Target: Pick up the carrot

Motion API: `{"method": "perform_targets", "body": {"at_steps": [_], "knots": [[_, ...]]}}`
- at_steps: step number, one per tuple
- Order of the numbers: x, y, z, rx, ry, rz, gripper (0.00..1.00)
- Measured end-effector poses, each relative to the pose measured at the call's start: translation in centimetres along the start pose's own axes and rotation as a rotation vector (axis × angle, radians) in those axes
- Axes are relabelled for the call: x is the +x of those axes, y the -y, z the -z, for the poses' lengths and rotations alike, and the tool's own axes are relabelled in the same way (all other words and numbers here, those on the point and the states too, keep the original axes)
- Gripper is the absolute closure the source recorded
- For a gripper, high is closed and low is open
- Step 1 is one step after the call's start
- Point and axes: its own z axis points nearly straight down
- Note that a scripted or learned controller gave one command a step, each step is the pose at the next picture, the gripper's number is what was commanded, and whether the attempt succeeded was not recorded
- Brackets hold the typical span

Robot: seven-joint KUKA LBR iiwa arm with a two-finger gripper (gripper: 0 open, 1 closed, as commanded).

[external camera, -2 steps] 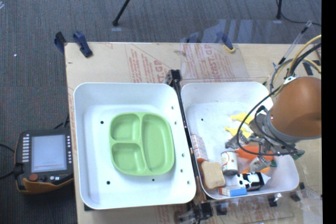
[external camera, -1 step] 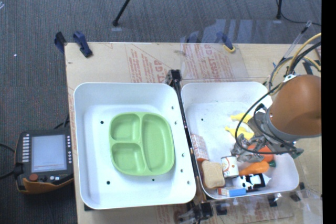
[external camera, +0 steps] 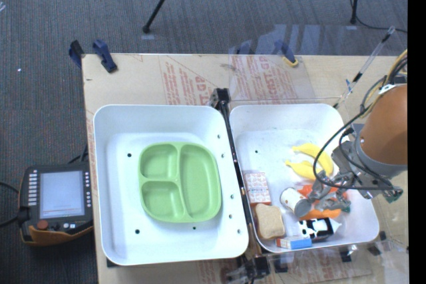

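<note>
Tool (external camera: 324, 199) sits low in the right bin (external camera: 266, 118), and I cannot tell its grip state from here, with the carrot (external camera: 323, 214) just beneath it, bananas (external camera: 307, 159) beyond, and the green divided plate (external camera: 180, 181) in the left bin (external camera: 110, 126).

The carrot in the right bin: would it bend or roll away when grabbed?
The carrot looks like a stiff toy, so probably no bending. Its long tapered shape might roll if nudged. The banana and other items crowd it, which may block rolling. The gripper hovers right above.
</note>
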Motion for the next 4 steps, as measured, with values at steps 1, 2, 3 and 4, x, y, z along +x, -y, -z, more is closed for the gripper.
{"method": "perform_targets", "body": {"at_steps": [1, 2, 3, 4], "knots": [[-0.3, -0.2, 0.8, -0.003, 0.003, 0.001, 1.00], [-0.6, -0.2, 1.8, -0.004, 0.007, -0.001, 1.00], [-0.5, 4.8, 9.5, 0.006, 0.004, -0.093, 1.00], [-0.4, 4.7, 9.1, -0.001, 0.000, -0.094, 0.00]]}}
